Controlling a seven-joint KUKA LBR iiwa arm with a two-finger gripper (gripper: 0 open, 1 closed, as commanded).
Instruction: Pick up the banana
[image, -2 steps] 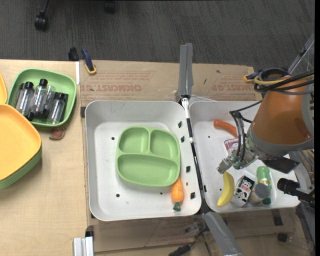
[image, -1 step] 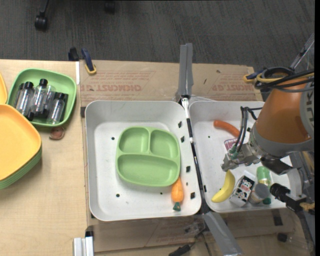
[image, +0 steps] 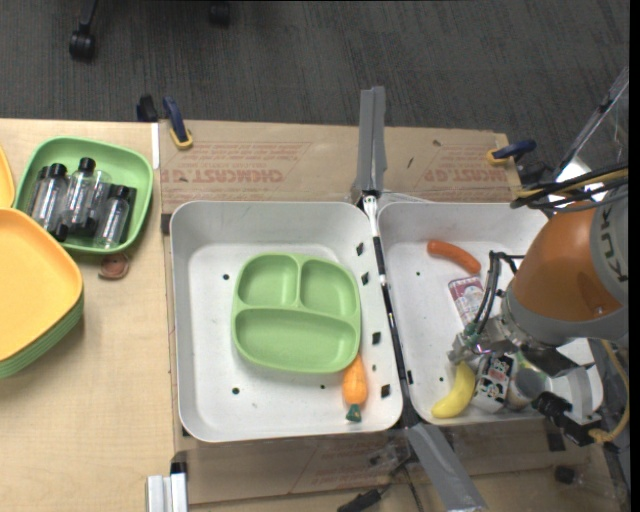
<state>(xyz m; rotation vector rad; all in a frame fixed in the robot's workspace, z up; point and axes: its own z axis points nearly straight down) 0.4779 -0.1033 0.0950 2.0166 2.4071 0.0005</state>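
Lying in the right bin's (image: 420, 225) near corner, the banana (image: 455, 392) runs near-to-far, its top end touching your gripper (image: 478, 360), which sits just beyond. Finger state: can't tell.

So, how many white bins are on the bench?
2. The left shallow white plastic bin holds a green divided plate; the right shallow white plastic bin holds the yellow curved banana. They stand side by side.

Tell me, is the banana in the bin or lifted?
In the bin: the banana lies on the right bin's floor near its front wall.
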